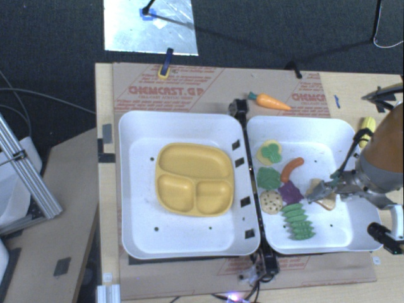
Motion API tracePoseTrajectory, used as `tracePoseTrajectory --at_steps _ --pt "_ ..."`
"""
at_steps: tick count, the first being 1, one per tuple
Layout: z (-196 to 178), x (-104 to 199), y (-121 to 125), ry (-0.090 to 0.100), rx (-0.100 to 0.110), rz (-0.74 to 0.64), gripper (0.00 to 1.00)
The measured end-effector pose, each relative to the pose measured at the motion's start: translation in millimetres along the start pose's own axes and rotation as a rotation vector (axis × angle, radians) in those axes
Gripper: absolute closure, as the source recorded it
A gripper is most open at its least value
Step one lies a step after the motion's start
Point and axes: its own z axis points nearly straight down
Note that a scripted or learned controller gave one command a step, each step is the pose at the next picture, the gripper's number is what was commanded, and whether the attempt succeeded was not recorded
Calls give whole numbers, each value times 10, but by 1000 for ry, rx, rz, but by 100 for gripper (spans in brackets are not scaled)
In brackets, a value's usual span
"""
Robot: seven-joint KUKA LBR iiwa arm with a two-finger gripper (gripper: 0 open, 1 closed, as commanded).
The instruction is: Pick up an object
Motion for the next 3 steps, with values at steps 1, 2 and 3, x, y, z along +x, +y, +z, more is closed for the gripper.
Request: tracePoseTrajectory --at_steps 1,2,3 --pt "358 814 -135 4 1 -11 0" --pt "235 764 -118 0 -5 -6 100" --pt "-710 1819 40 5 -13 -19 100"
